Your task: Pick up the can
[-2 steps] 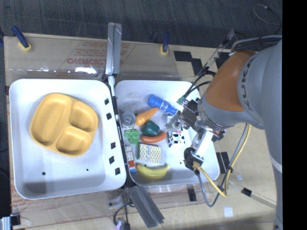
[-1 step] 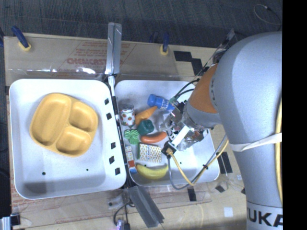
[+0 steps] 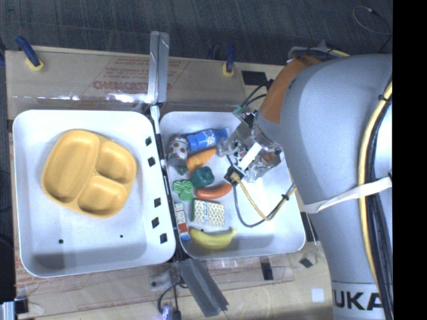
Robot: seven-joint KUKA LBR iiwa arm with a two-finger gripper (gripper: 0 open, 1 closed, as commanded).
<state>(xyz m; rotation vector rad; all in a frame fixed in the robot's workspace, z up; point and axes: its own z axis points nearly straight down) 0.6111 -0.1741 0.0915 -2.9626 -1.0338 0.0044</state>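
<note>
From my console the biggest thing on screen is the arm [image 3: 333,172], its grey bulk covering the right side of the bench, with the orange band showing above the wrist. Next in size are the two white bins: the left bin [image 3: 40,245] carries a yellow three-part tray [image 3: 89,172], and the right bin [image 3: 283,235] holds the clutter I care about.

The gripper [image 3: 243,159] sits low over the right bin's upper middle, with a yellow cable [image 3: 257,209] looping down from it across the bin floor. I cannot tell how far its fingers are spread; the wrist hardware and wiring crowd that spot, and I see nothing clearly between them.

The can [image 3: 205,139], blue and lying on its side, rests near the top edge of the right bin, just to the left of the gripper. It looks to be on the bin floor, not lifted, though the gap between its right end and the tool is hard to read from this slant.

Below it lie smaller things: an orange carrot-like piece [image 3: 201,159], a dark green lump [image 3: 202,176], a red sausage shape [image 3: 213,191], a patterned packet [image 3: 209,213] and a banana [image 3: 212,237] at the bottom.

My reading is that the approach is mostly done and the grasp and lift are left. Closing on the can without catching the carrot piece beside it is the tricky part.
</note>
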